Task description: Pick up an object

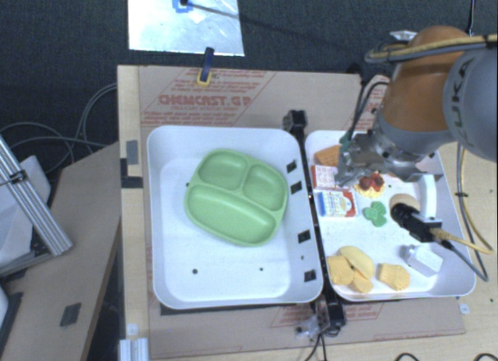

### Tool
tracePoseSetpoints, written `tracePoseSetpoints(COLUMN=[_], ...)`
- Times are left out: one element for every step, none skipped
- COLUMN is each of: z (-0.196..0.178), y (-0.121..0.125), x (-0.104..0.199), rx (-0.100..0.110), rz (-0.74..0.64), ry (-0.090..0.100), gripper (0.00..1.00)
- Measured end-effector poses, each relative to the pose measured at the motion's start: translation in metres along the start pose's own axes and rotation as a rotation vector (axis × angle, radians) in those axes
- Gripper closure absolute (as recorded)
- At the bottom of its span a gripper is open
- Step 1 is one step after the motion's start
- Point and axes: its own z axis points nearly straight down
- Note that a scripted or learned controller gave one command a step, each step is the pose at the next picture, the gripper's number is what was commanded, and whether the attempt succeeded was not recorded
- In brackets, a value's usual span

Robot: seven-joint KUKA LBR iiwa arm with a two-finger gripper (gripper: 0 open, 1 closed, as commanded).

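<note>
Leftmost, we see a white bin holding a green divided plate. Beside it, the right bin holds small toys: a red-and-white carton, a green piece, yellow food pieces. Above its upper part hangs the gripper; we cannot tell how its jaws stand.

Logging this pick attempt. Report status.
Tool low over right bin, by the red-and-white packet. Nothing seen held. Toy food crowded close around.
</note>
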Motion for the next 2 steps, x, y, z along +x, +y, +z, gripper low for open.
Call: tracePoseSetpoints(z=[0.0, 0.014], y=[-0.007, -0.007], x=[0.002, 0.007], rx=[-0.001, -0.001], rz=[0.004, 0.003], ry=[-0.001, -0.002], gripper=[1.0, 1.0])
